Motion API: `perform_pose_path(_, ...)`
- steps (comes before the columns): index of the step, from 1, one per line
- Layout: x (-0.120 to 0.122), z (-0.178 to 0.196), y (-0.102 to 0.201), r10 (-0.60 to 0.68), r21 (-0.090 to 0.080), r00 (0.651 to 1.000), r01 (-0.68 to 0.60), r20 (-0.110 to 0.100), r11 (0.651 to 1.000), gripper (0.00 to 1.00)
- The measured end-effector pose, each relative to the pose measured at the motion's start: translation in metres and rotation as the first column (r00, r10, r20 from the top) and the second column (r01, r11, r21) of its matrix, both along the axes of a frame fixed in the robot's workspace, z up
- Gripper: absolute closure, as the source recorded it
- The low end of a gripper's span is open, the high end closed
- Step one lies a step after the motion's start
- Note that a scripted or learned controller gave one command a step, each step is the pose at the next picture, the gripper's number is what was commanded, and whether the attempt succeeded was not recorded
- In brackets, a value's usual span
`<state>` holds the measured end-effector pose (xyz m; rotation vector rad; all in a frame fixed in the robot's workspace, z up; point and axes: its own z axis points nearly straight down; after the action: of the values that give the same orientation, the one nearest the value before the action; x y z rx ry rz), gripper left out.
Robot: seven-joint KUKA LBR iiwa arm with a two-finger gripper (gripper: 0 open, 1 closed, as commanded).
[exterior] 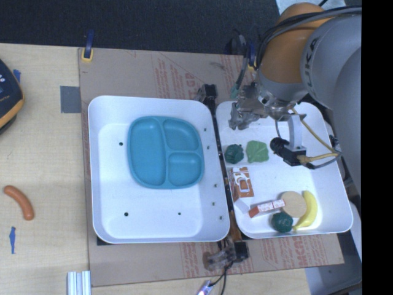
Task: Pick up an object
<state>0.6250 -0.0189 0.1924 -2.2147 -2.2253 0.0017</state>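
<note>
Candidate objects all sit in the right bin [344, 183]: dark green round piece [234, 153] and light green leaf-like piece [257, 151] side by side near the middle, brown-and-white packet [241, 183] by the left wall, small red-and-white bar [266, 208], tan round slice [293, 204] touching a banana [308, 209], another dark green piece [283, 222] at the front edge. Claw [242, 119] hangs over the bin's far left corner, above the dark green round piece, nothing visibly between its tips; can't tell how far it's spread. Left bin [104, 165] holds a blue divided plate [165, 152]. Sausage [19, 201] lies on the worktop [43, 165], far left.
</note>
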Motion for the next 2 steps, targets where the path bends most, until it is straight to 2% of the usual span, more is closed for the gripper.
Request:
perform_pose_path(1, 0.031, 0.000, -0.062, -0.003, -0.001, 1.000, 0.003, 0.000, 1.000, 0.00)
perform_pose_path(2, 0.031, 0.066, -0.131, -0.003, -0.001, 1.000, 0.003, 0.001, 1.000, 0.00)
